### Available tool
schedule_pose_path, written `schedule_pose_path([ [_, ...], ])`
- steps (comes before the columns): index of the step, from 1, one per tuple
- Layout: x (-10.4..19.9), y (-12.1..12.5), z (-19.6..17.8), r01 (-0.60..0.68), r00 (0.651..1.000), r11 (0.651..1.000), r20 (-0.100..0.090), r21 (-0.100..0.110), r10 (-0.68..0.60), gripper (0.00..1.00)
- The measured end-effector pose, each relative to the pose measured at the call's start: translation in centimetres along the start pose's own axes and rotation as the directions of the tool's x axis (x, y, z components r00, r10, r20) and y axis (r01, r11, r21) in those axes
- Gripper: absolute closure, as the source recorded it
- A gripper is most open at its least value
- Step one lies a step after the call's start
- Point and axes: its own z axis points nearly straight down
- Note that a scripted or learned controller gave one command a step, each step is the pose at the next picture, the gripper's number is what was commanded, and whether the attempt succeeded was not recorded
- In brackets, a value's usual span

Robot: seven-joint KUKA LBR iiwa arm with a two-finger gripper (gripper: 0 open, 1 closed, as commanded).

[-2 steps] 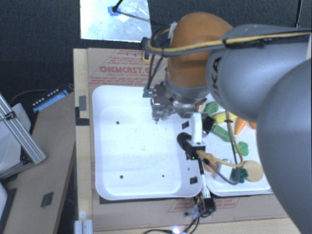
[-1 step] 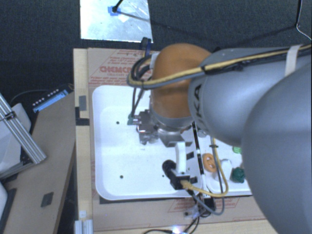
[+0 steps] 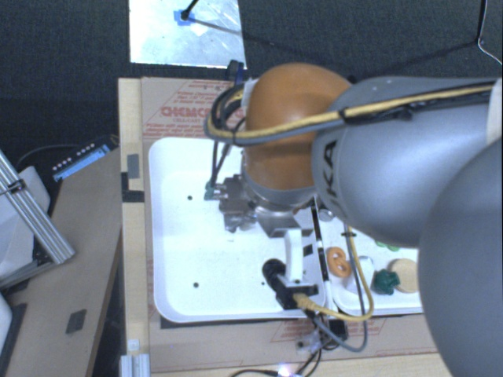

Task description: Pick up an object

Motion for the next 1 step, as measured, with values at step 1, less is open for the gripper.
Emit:
schedule_pose_path([
  [1, 3.28, -0.01, 1.39, 0.001, 1.0, 1.0, 0.001, 0.002, -0.001, 1.0],
])
